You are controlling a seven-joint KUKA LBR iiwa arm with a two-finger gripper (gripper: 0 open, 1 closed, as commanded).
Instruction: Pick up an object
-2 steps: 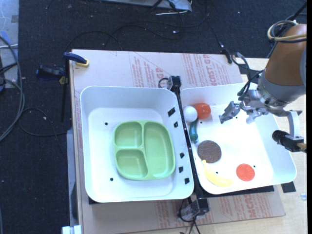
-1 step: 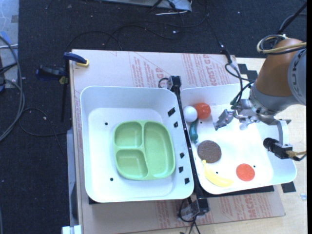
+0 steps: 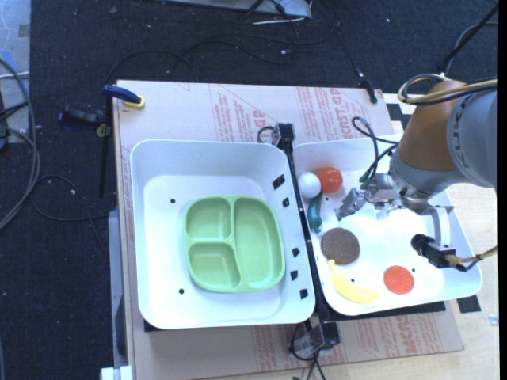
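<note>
The right bin (image 3: 379,248) holds several small objects. A white ball (image 3: 308,184) and an orange-red ball (image 3: 330,180) lie at its far left, with a teal piece (image 3: 315,211) just below them. Nearer the front are a brown round disc (image 3: 340,245), a yellow banana (image 3: 352,287) and a red-orange disc (image 3: 398,279). My gripper (image 3: 349,207) hangs over the bin's middle, right of the teal piece and just above the brown disc. I see nothing held in it.
The left bin (image 3: 158,212) holds a green divided plate (image 3: 235,242). A black part (image 3: 432,249) sticks out near the right bin's right side. A blue clamp (image 3: 123,96) sits at the board's far left corner. Cables trail across the dark floor.
</note>
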